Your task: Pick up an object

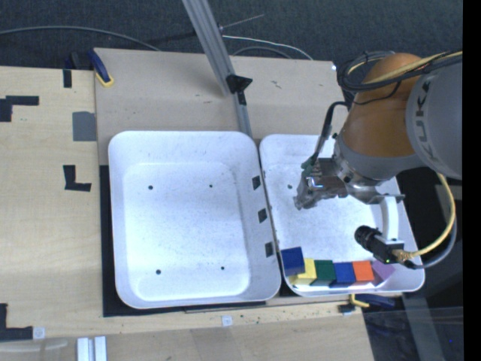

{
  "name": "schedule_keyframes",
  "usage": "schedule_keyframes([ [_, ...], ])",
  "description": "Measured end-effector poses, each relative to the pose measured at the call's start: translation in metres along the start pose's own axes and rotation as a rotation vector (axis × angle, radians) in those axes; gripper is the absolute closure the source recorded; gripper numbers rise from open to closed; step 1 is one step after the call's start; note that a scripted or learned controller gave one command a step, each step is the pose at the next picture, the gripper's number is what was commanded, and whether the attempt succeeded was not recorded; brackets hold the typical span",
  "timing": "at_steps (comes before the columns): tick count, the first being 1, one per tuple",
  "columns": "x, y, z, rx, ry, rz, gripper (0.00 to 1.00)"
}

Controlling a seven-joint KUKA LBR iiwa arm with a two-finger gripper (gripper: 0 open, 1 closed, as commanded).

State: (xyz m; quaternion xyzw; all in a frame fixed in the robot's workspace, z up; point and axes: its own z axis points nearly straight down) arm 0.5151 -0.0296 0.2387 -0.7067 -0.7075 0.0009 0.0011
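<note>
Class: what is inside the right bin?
In the right bin, coloured blocks line the near wall: blue, yellow, green, blue, orange. The gripper hangs above; the arm covers the floor beneath.

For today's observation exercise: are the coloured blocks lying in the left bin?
No. The coloured blocks sit in a row along the near edge of the right bin, below the gripper.

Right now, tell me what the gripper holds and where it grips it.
Nothing visible is held: the gripper hangs over the right bin, apart from the blocks.
</note>
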Motion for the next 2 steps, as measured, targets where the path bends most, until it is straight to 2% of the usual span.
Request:
schedule_keyframes([
  [1, 0.003, 0.0, -0.013, -0.002, 0.0, 0.0, 1.0],
  [2, 0.039, 0.048, -0.011, -0.004, 0.0, -0.005, 1.0],
])
